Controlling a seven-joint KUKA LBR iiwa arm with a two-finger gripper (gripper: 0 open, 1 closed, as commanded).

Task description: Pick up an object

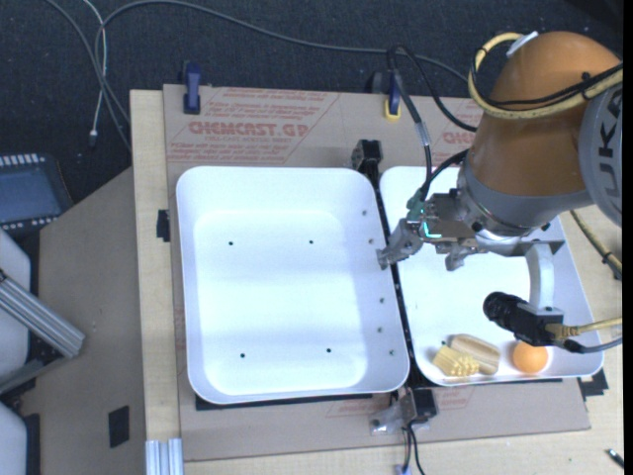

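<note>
Your grey arm with the orange band [539, 117] fills the upper right of the frame. Its bulk hangs over the right shallow white plastic bin [445, 310], so a steep descent risks a knock against that bin's rim. The left shallow white plastic bin [277, 285], in the middle of the frame, looks smooth and glossy with rounded corners and a few small dark dots.

The two-finger metal gripper [423, 255] sits right of centre, its claw spread open with nothing between the prongs. One prong is over the seam where the two bins meet. If you drop from here, I judge you close on air or catch the shared wall.

Everything worth picking lies in the lower right corner of the right bin, well apart from the claw:

- **Tan oblong piece** [478, 346]: it looks smooth and rounded.
- **Knobbly yellow corn-like piece** [453, 364]: it touches the tan piece, so a grasp there may take both, or push one into the other.
- **Small orange ball** [531, 358]: it sits just beside them, close to the bin wall. It looks hard and slick, so it will probably roll or squirt out under an off-centre pinch, and the wall leaves little room for a prong
</note>
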